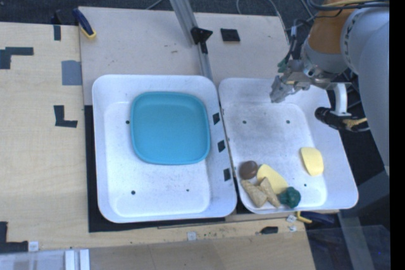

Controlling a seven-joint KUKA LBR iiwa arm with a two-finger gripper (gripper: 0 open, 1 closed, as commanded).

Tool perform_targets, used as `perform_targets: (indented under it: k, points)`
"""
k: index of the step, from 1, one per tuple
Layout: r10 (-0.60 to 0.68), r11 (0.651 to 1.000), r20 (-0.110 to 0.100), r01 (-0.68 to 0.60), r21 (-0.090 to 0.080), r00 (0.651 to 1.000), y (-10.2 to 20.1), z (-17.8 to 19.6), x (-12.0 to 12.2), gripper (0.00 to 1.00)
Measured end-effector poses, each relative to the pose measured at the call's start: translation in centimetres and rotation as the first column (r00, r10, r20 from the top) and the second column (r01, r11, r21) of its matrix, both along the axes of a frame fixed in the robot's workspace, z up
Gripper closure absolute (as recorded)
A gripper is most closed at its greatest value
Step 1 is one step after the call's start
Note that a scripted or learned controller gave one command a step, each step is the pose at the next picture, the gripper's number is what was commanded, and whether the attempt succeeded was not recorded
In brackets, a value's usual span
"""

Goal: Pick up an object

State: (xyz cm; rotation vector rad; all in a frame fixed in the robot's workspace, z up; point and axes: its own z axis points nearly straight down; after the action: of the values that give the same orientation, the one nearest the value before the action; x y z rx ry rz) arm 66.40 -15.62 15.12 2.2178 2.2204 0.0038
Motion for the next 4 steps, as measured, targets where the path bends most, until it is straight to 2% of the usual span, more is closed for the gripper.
perform_targets:
  k: [2, 3, 4]
  points:
    - [0.000, 1.000, 0.000, 0.000, 0.000, 1.000, -0.5, 9.3, 1.3, 1.00]
    - [0.004, 1.000, -0.003, -0.004, 0.002, 1.000, 5.3, 9.8, -0.2, 1.00]
    - [0.002, 1.000, -0.005, -0.002, 0.001, 1.000, 9.4, 9.2, -1.3, 1.00]
